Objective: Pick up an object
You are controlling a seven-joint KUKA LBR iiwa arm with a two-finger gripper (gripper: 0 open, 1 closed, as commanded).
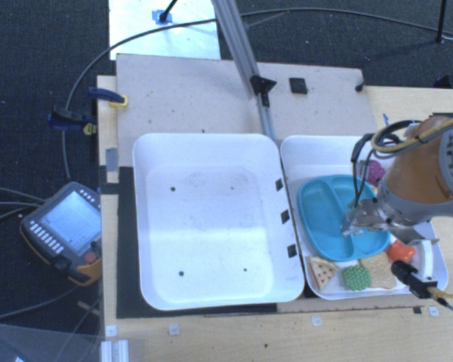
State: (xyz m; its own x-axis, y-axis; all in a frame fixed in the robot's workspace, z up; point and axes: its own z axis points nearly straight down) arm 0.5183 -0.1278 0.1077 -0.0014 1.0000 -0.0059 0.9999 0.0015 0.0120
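In the right bin [302, 153] lies a blue divided plate [326, 216]. Below it sit a triangular pizza-slice toy [322, 273], a green round toy [355, 278], a beige cracker-like piece [378, 271] and an orange-red piece [401, 252]. A pink-purple object [375, 172] peeks out behind the arm at the bin's far side. My gripper [356, 223] hangs low over the plate's right half, its fingers down near the plate surface. The arm's wrist hides part of the plate.
The left bin [147, 202] stands beside the right one, with black clips [285, 216] along the shared wall. A metal pole [241, 51] slants across the back of the bench. A teach pendant [64, 228] lies on the floor at the left, with cables around.
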